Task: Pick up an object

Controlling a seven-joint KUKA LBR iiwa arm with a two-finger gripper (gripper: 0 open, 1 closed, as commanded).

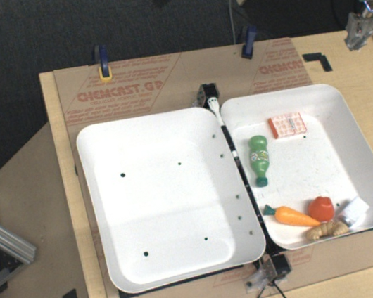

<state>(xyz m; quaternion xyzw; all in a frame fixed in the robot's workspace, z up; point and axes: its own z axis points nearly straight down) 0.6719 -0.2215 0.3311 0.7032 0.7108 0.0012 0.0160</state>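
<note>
gripper (363,24) sits at the far right edge, grip state impossible to tell; green bottle (259,159), carrot (291,216), tomato (320,209) lie in the right bin (354,129).

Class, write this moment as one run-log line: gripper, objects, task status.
gripper: far right edge, away from bins | right bin: green bottle, pink box, carrot, tomato | status: nothing picked

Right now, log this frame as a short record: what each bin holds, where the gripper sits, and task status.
left bin: no objects seen
right bin: green bottle, red-patterned card, carrot, red tomato-like item, tan root-like piece, small white item
gripper: at upper right, outside the bins
task status: nothing picked up yet
</note>
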